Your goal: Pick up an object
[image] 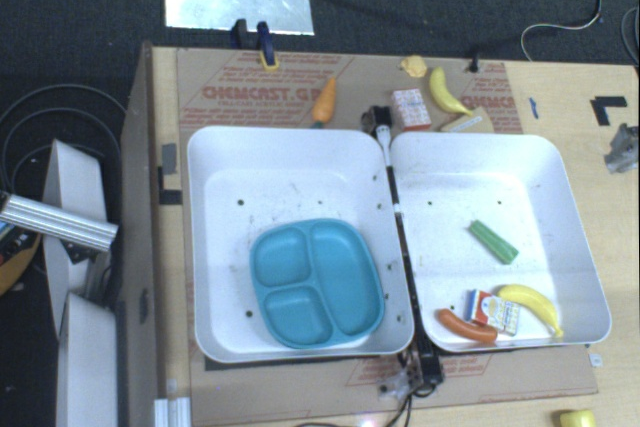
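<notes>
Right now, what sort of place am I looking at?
Probably a robotics lab bench for pick-up trials: two white bins side by side, toy food such as a banana, and loose cables on carpet.

A grey angular piece [624, 148], too blurred to identify.

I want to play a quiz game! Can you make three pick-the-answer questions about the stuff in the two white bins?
1. Where does the blue plate lie?
A. left bin
B. right bin
C. the bench
2. What colour is the stick-shaped block in the right bin?
A. red
B. green
C. purple
3. How does the plate sit?
A. flipped over
B. flat, hollows up
C. leaning on a wall

A: it fills the left bin's near half. B: it looks green. B: its three hollows face up.
</notes>
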